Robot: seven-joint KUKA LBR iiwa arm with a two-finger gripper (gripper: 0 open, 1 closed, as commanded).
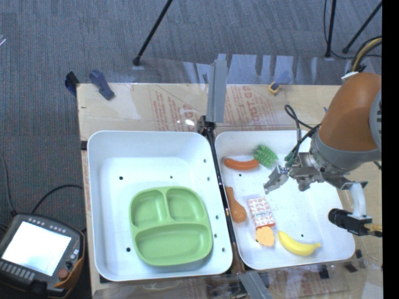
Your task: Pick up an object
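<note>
My gripper [288, 182] hangs over the middle of the right bin [330, 213], open, with nothing between its fingers. To its left lie an orange-red sausage [241, 163] and a green ridged toy [267, 156]. Below it sits a red and white box [260, 210], with a small orange piece [265, 236] just under the box. A brown drumstick-shaped toy [235, 205] rests along the bin's left wall. A yellow banana [298, 243] lies near the front edge.
The left bin [118, 161] holds a green divided plate [170, 225]. A grey post [217, 95] stands behind the seam between the bins. A teach pendant [38, 249] lies at the lower left, off the bench.
</note>
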